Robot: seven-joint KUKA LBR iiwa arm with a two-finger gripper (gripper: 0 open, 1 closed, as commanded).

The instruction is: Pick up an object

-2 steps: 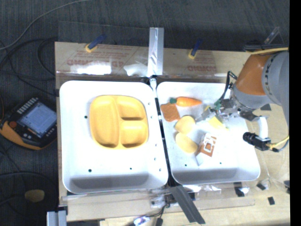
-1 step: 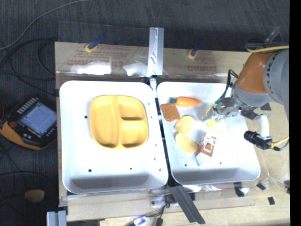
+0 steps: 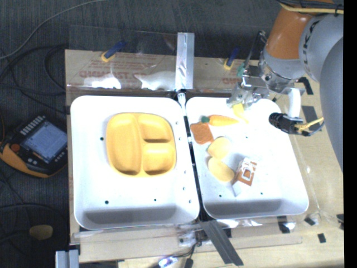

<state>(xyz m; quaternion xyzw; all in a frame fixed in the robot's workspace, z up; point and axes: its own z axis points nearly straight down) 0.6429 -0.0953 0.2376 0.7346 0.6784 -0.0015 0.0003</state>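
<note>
**Claw hovers at the right bin's far edge**

The claw [image 3: 244,96] hangs over the far rim of the right bin [image 3: 279,200], with a small yellow piece [image 3: 239,110] just below its tips; whether it pinches that piece cannot be told. Nearby lie a carrot [image 3: 222,119], an orange-brown slab [image 3: 201,132], two pale yellow slices [image 3: 218,147] and a small box [image 3: 246,172]. The left bin [image 3: 89,205] holds a yellow tray [image 3: 140,144].

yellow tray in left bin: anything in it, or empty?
Empty. The yellow tray lies flat in the left bin, and all its compartments show bare yellow.
</note>
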